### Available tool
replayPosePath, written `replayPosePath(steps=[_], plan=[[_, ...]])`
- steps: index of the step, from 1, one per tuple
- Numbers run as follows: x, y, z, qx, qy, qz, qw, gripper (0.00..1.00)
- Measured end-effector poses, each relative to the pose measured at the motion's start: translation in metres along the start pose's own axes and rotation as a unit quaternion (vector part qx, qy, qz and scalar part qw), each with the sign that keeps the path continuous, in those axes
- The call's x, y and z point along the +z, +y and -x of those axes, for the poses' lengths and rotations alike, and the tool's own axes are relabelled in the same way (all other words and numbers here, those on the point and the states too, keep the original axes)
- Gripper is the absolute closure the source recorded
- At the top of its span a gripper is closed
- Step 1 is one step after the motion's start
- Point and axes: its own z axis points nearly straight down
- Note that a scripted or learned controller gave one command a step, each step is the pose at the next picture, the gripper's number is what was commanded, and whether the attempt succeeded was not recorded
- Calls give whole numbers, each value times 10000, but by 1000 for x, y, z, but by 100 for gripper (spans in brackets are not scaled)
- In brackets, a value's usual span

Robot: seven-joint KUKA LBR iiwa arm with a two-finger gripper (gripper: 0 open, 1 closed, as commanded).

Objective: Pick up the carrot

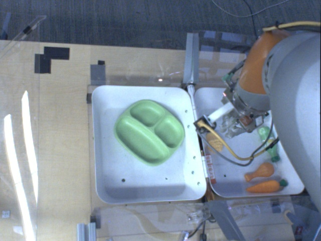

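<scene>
Orange plastic, by the look of its even sheen, makes up the carrot (264,187), which lies on its side at the near edge of the right bin (228,182), its green stub pointing right and its tapered tip pointing left. Just above it lies a paler orange, pear-shaped piece (261,172), close to the carrot but seemingly not touching it; green pieces (265,133) are seen further up by the bin's right side. The carrot is judged to be a hollow toy: light, stiff, smooth and apt to slip or roll if pinched off-centre. It is best taken across its thick middle, with the fingers set crosswise to its length, since the narrow tip offers little to bear on and the stub is too short. The bin wall just beyond it leaves little room on the near side, so one finger would have to be placed between carrot and wall. The hand (235,126) hangs over the upper middle of the same bin, well apart from the carrot, and nothing is seen held in it; whether it is spread or pressed together cannot be told. A green divided plate (149,131) lies in the left bin (108,179).
</scene>
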Motion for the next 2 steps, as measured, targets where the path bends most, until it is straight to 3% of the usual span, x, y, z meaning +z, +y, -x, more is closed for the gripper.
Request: replayPosePath(steps=[1, 2], plan=[[15, -44, 9, 1103, 12, -4, 9939, 100], [20, -7, 66, 1194, 19, -1, 9928, 100]])
